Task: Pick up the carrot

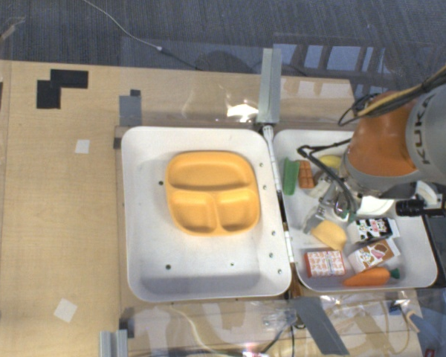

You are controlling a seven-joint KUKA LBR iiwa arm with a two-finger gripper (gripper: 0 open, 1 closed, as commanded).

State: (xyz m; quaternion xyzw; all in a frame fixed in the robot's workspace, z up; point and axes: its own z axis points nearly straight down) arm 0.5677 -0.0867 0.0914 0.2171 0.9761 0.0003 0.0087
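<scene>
The carrot [366,277] is orange with a green top. It lies flat along the front wall of the right bin [428,268], at its front right. My gripper [328,215] hangs over the middle of that bin, up and to the left of the carrot and well apart from it. Its fingers [314,219] are spread open with nothing between them, just above a pale yellow wedge [330,235].
Around the carrot are a small carton [374,255], a red box [324,262] and a black-and-white pack [375,227]. A green pod [290,175], an orange piece [305,174] and a yellow item [329,161] lie at the bin's back left. The left bin [145,199] bears a yellow divided plate [212,192].
</scene>
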